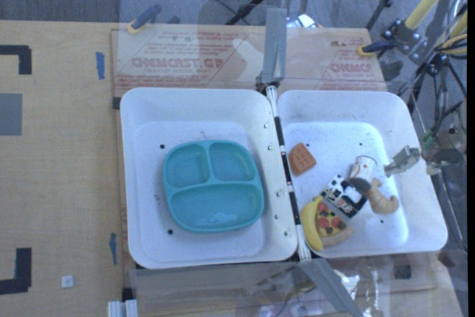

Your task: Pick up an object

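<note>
At right bin edge, gripper hovers over toy pile, nothing held; jaw state: can't tell. Waffle nearby, teal plate in left bin. Pick not started.

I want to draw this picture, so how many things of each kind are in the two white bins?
Teal divided plates: 1
Orange waffle crackers: 1
Pizza slices: 1
Yellow bananas: 1
Black-and-white toy cows: 1
Tan curved pieces: 1
White cups: 1
Total: 7
</note>
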Controlling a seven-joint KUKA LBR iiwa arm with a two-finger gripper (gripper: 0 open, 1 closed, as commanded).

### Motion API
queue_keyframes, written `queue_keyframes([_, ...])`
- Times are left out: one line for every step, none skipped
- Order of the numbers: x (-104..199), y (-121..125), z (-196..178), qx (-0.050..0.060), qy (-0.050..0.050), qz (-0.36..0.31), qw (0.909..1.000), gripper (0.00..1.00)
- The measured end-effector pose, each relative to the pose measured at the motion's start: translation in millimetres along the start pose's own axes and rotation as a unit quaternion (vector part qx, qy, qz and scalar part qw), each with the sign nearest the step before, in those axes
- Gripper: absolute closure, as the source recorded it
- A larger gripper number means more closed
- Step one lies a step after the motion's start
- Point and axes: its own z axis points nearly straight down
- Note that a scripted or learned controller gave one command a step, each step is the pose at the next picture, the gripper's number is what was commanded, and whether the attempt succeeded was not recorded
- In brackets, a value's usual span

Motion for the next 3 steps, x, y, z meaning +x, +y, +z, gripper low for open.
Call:
queue_keyframes([58.9, 49.1, 107.7, -0.003, -0.001, -0.048, 0.9988, 0.00])
queue_keyframes([57.4, 50.7, 95.4, -0.006, -0.002, -0.047, 0.9989, 1.00])
queue_keyframes([116.0, 26.1, -13.8, -0.001, -0.001, -0.071, 0.9975, 1.00])
